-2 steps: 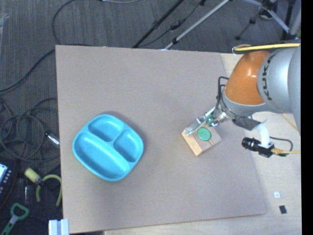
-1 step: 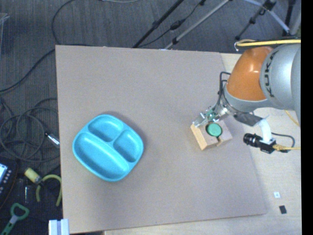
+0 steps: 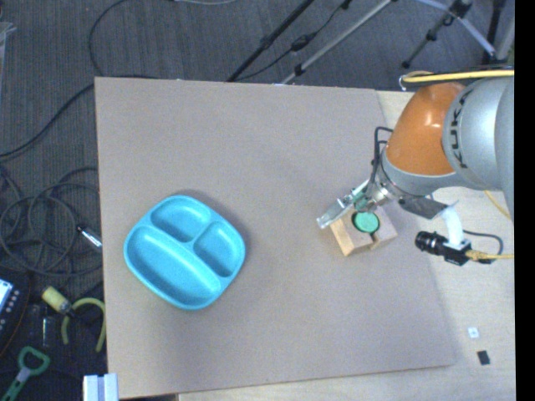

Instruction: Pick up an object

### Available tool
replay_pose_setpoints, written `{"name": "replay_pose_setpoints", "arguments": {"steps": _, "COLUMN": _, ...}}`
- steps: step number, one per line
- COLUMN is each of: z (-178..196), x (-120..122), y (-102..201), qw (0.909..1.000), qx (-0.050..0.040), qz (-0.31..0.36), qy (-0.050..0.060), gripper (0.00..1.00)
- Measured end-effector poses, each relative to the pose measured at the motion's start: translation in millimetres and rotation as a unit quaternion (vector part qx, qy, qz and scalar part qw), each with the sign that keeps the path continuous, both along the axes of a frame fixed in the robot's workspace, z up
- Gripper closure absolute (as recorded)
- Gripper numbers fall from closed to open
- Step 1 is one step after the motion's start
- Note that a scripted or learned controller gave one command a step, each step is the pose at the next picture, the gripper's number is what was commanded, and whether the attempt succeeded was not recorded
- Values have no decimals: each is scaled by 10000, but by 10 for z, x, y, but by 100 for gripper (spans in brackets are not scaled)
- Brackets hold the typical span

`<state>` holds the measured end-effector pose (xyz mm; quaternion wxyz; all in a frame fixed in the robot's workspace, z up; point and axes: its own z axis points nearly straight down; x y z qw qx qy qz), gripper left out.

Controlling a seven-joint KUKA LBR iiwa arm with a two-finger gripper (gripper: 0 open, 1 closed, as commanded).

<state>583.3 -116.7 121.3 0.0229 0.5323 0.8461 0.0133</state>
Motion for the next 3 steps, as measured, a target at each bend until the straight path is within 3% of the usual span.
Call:
{"name": "replay_pose_setpoints", "arguments": {"steps": 1, "z": -261, "x": 59, "y": -31, "qw": 9959, "qx": -68, "qz": 892, "qy": 120, "gripper": 0}}
{"name": "replay_pose_setpoints", "arguments": {"steps": 2, "z": -177, "x": 57, "y": -26, "qw": 9960, "qx": -59, "qz": 884, "qy": 125, "gripper": 100}}
{"name": "replay_pose_setpoints", "arguments": {"steps": 3, "z": 767, "x": -22, "y": -266, "qw": 9918, "qx": -24, "qz": 1251, "qy": 272, "gripper": 100}}
